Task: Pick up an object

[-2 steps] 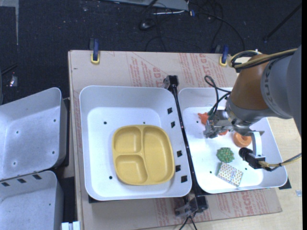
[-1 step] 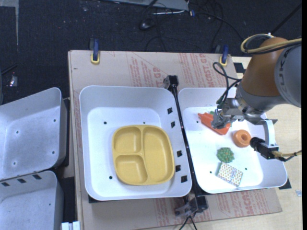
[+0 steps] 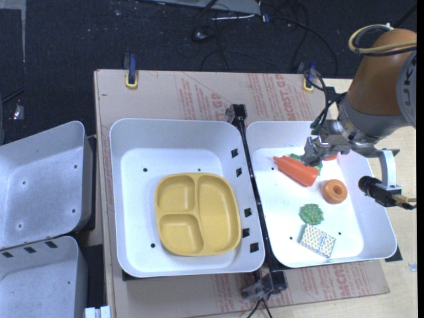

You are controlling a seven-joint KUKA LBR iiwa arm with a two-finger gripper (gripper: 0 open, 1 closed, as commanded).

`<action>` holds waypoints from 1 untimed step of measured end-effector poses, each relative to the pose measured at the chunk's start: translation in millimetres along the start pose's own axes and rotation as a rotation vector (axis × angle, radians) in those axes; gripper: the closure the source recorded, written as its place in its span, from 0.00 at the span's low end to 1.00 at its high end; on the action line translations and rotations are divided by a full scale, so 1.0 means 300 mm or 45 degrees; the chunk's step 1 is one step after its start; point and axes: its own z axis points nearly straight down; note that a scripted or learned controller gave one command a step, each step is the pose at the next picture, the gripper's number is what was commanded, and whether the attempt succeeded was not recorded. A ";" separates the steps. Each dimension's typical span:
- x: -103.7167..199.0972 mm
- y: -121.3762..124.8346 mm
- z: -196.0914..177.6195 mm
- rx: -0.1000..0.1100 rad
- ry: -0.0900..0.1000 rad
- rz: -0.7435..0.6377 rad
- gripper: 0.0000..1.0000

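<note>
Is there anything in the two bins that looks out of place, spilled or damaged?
Nothing stands out. The yellow divided plate lies flat in the left bin; the carrot, orange ring, broccoli and patterned packet lie apart in the right bin.

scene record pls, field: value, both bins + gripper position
left bin: yellow divided plate, three compartments
right bin: carrot, orange ring, green broccoli-like piece, patterned flat packet
gripper: low over the carrot's green end, upper part of right bin
grasp: finger state not discernible; nothing visibly lifted
arm: enters from view's right
bench: board with two clamps at far edge
</note>
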 end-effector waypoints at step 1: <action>0.000 0.002 -0.017 0.006 0.001 0.001 1.00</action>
